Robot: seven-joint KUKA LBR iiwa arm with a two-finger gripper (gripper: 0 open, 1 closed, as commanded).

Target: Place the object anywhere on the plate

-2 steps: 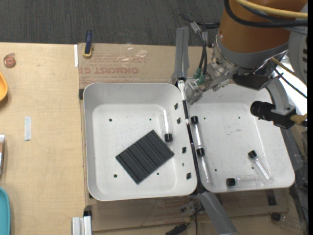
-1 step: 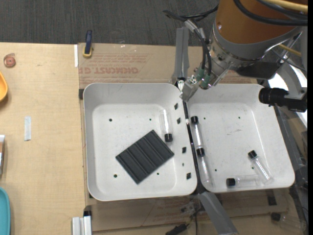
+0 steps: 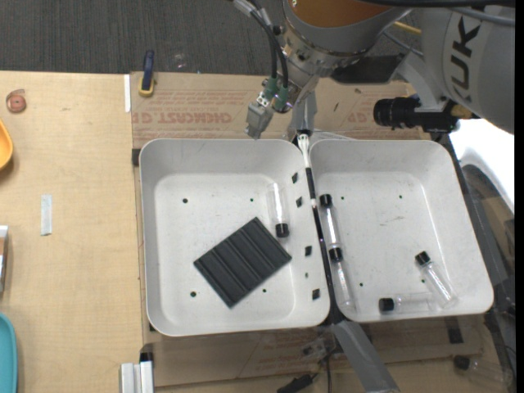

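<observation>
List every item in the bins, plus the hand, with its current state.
Black ridged plate: flat in the left bin, bare.
Tube in left bin: lying loose beside the plate.
Tubes at right bin's left wall: lying end to end.
Tube: lying near the right wall.
Tube: lying along the front wall.
Hand: raised above the bins' far edge.

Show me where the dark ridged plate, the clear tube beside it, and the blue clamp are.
dark ridged plate [image 3: 242, 261], camera view, middle of its top face.
clear tube [image 3: 277, 209], camera view, its clear body above the black cap.
blue clamp [image 3: 148, 62], camera view, its blue handle.

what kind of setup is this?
Probably a lab bench for robot pick-and-place tests: two white bins side by side on cardboard, clear tubes and a dark ridged plate inside, robot arm overhead.
</observation>
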